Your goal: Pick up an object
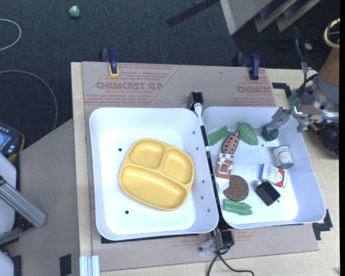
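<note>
Reaching in from three o'clock, your gripper [277,119] sits just above the dark green toy [269,131]; grip state, you cannot tell.

A yellow divided plate [156,173] with three compartments lies flat in the middle of the left bin [102,161], clear of its walls. Two blue clamps [112,58] grip the far edge of the brown board [161,81] under the bins, one near each far corner. A small green ball [74,10] rests on the dark floor beyond the board's far left corner.
</note>
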Robot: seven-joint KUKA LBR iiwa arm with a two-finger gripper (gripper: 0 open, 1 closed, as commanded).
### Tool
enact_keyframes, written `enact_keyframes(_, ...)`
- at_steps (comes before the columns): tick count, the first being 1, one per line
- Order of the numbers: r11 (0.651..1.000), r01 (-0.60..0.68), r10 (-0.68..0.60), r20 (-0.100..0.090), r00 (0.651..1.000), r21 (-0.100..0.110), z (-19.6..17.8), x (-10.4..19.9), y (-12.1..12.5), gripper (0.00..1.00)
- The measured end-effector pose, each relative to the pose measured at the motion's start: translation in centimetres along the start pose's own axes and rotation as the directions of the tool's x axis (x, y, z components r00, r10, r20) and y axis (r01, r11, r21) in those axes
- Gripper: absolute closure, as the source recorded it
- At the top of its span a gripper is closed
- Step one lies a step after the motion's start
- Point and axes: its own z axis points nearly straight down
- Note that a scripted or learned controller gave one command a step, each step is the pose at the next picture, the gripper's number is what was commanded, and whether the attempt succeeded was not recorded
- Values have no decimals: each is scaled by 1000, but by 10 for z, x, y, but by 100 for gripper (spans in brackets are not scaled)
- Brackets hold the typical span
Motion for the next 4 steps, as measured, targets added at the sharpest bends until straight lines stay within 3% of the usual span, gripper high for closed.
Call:
enact_keyframes(1,1000,-2,3,9,1000,-22,-228,-24,-45,0)
enact_keyframes(2,1000,10,-10,-3,1000,0,-224,81,-97,0)
enact_keyframes(3,1000,1,-1,2,1000,-5,-235,76,-95,100)
enact_keyframes(4,1000,-8,8,0,1000,8,-148,20,-128,100)
